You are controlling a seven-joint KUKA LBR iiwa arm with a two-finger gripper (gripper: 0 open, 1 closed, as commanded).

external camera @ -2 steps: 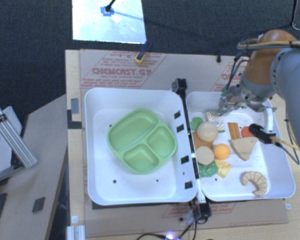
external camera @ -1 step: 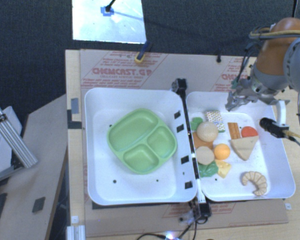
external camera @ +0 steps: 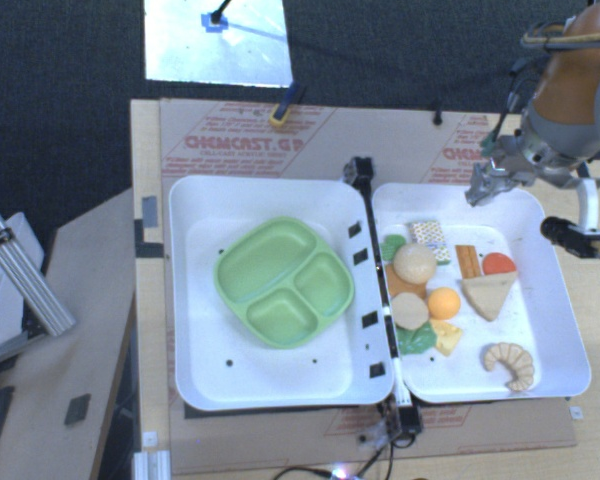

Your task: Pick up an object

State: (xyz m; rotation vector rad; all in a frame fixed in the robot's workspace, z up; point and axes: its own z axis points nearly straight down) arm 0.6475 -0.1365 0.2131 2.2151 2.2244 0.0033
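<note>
Overhead, hovering above the far right corner of the right bin [external camera: 565,353]: gripper [external camera: 483,190], fingers pointing down, gripping nothing, too small to tell whether spread or closed.

Lying below and toward the near side of those fingers, well apart from them: a cluster of play food resting on the right bin's floor — patterned cracker [external camera: 429,234], beige bun [external camera: 415,263], orange stick [external camera: 468,260], red piece [external camera: 498,263], tan wedge [external camera: 488,295], orange ball [external camera: 443,302], pale round piece [external camera: 411,311], green piece [external camera: 416,340], yellow chunk [external camera: 447,338] and croissant [external camera: 511,362] sitting nearest the front edge. Sitting in the left bin [external camera: 205,368]: 1 green tray [external camera: 283,280] with 3 compartments, tilted diagonally. Reaching in from the right: grey arm [external camera: 575,83] with orange band, wrist hanging over the bin's far rim.
</note>
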